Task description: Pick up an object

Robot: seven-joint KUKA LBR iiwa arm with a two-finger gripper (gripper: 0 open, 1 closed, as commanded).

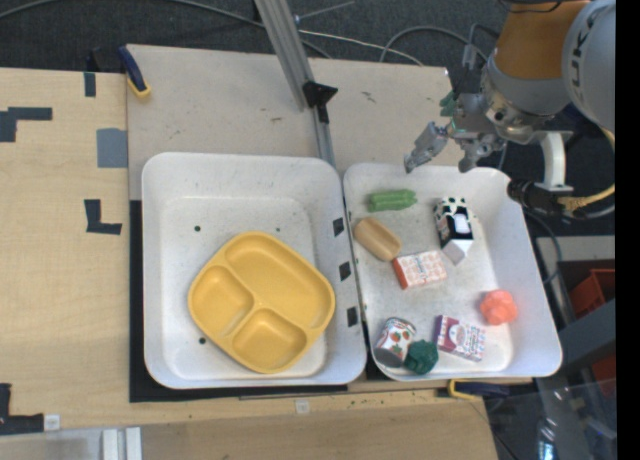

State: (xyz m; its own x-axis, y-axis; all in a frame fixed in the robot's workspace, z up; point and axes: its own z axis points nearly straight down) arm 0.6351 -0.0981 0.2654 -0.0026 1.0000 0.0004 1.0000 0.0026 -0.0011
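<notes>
Hovering open, gripper (445, 154) above right bin (528, 248); arm cropped top-right.

We found the right bin (520, 248) crowded: a green pickle (391, 200), bread roll (377, 239), black-and-white carton (454, 228) and red-white box (420, 269) stood near one another across its upper half. Open floor remained between the box and the orange ball (498, 307). The yellow tray (261, 299) occupied most of the left bin (170, 188).
</notes>
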